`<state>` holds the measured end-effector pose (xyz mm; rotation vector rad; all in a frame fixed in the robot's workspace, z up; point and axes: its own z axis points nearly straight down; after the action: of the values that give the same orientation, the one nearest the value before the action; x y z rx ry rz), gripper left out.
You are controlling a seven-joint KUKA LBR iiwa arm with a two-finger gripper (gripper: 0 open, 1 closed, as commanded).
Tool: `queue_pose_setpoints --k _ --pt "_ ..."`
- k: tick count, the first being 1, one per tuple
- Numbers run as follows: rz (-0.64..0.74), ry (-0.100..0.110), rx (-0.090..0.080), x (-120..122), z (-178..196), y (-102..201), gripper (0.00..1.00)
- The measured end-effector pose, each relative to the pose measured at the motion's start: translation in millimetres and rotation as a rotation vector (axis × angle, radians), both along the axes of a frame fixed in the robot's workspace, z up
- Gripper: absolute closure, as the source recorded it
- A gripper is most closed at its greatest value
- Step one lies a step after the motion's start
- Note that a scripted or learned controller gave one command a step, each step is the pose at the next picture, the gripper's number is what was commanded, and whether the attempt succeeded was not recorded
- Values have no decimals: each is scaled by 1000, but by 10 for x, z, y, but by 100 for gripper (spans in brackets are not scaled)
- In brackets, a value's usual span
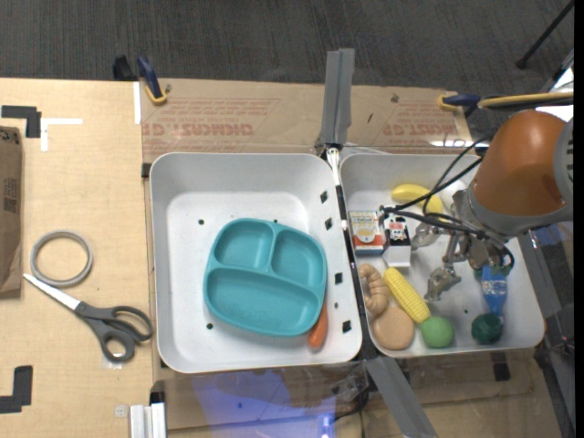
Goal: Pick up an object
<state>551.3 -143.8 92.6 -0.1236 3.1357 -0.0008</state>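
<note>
Two bins | gripper (444, 279) low in right bin (522, 336), beside corn (406, 294) | fingers: cannot tell | step: reaching down | next: close on one toy.

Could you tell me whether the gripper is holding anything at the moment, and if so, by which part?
Nothing shows between its fingers. The gripper hangs over the right bin, above bare floor between the corn and the blue bottle.

1. The arm (525, 167) has a large, rounded orange band with a glossy sheen.
2. Above the band the casing is pale grey.
3. Black cables (444, 199) loop out beside the wrist.
4. The gripper (444, 276) is bare grey metal, built of small bracketed parts and thin fingers.
</note>
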Motion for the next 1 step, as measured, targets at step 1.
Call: queue_pose_setpoints --k 1 --pt "-215 -1 -20 611 22 310 0"
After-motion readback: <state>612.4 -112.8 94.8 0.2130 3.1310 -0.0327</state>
